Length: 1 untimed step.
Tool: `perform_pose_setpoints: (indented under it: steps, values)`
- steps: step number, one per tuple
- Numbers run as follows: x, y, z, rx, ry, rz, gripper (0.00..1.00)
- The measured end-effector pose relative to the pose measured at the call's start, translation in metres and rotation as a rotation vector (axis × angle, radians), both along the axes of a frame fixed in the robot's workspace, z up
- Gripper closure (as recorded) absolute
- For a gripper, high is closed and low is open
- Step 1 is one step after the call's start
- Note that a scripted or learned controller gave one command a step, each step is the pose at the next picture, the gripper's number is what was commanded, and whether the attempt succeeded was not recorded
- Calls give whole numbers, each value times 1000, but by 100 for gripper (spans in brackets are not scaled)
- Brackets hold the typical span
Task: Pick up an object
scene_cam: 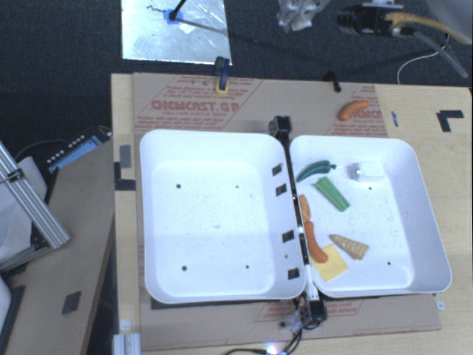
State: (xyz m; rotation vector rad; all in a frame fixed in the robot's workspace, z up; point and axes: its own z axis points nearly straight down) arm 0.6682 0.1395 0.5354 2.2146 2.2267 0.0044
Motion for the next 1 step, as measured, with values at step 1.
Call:
perform_pose_setpoints:
  steps: [1]
  values:
    - [0,17,0,0,0,0,100]
